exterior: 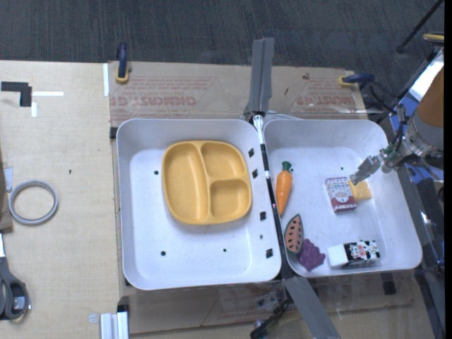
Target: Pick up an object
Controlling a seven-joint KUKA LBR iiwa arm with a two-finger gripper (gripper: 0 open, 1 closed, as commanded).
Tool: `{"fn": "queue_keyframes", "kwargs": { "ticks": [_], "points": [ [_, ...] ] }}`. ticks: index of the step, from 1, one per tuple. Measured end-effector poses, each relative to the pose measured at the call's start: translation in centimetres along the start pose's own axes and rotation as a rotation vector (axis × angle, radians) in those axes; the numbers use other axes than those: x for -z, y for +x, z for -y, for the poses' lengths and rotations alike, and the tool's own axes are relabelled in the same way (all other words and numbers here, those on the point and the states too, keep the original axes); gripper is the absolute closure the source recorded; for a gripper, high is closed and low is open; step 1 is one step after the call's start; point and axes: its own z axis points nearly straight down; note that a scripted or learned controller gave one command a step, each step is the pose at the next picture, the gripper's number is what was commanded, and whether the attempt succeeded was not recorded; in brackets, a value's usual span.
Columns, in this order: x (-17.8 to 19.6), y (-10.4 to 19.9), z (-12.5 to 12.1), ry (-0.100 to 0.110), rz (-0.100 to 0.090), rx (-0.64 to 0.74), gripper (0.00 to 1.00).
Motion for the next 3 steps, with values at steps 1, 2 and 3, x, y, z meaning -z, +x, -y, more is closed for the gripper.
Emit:
{"fn": "queue_keyframes", "kwargs": {
  "ticks": [1, 2, 3],
  "points": [
    [-5.7, 3.9, -0.6, -0.008, 0.008, -0.032, 0.0],
    [-4.1, 3.8, -1.0, -0.019, 0.012, -0.027, 1.0],
    [-4.1, 3.8, -1.0, -0.018, 0.011, -0.027, 0.0]
  ]
}}
